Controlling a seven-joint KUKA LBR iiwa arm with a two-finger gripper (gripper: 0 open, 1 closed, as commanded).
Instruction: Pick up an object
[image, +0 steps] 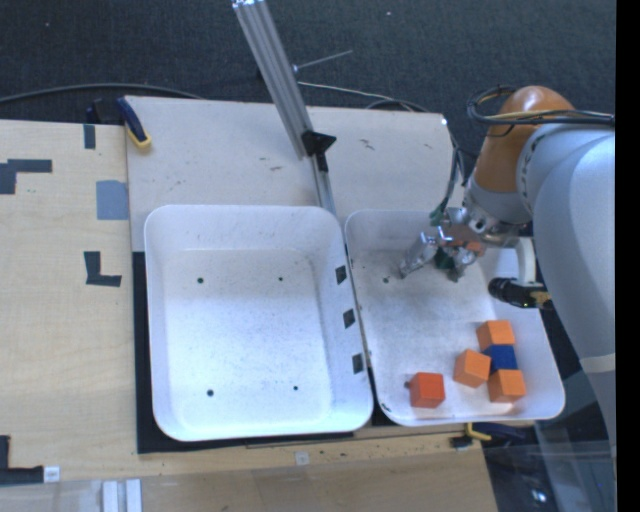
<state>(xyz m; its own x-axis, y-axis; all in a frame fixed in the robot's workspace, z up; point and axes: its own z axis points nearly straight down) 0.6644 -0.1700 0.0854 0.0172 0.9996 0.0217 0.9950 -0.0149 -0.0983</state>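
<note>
Bench inspected from the fixed overhead camera. Two shallow white bins sit side by side on a black mat. The left bin (160, 300) shows a bare, speckled floor. The right bin (400, 330) holds all the loose objects, gathered in its near right corner.

Objects in the right bin:
- One orange cube (427, 389) lies alone near the front wall, a little apart from the others.
- A second orange block (472, 367) lies just to its right.
- A cluster at the corner — an orange block at the back (495, 333), a blue block (503, 356) touching it in front, and another orange block (507, 384) touching the blue one at the front.

The arm (570, 220) enters from the right, its orange band (515, 130) showing above the wrist. The gripper (420, 258) hangs over the far part of the right bin, well apart from the blocks, its metal fingers (412, 265) pointing down and to the left toward the bin floor. Nothing is seen between the fingers — no block is held. Whether the fingers are spread or closed cannot be told at this slant and size.

Other items: an aluminium post (285, 90) slants over the bench toward the bins' far edge, and a blue and yellow clamp (133, 122) sits at the far left corner of the board.
</note>
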